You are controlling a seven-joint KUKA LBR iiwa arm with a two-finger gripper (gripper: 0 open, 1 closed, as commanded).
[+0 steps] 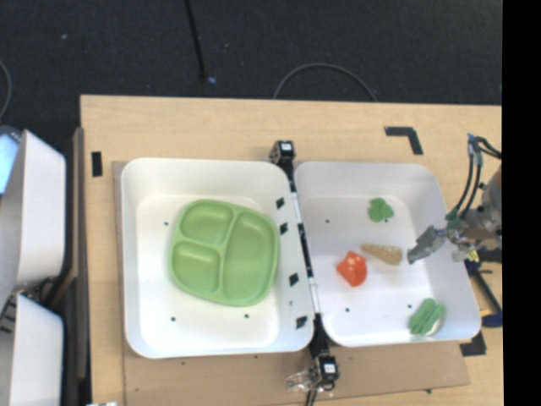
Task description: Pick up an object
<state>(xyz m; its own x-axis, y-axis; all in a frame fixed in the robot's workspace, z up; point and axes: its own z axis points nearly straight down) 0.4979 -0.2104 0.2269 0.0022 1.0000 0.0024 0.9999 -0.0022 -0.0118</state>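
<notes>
Tan bread piece [382,253] lies mid right bin [338,184], just beside the gripper [422,247]; I cannot tell its state. A skewed approach could nudge the bread away.

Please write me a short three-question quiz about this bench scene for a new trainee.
1. True or false: the green divided plate lies in the left bin.
2. How many loose things lie in the right bin?
3. Which thing lies nearest the pincer: A) the red toy, B) the tan piece, C) the green toy by the near rim?

Key
1. True.
2. Four: the red toy, the tan piece, a small green piece toward the far side, and the green toy by the near rim.
3. B, the tan piece.
</notes>
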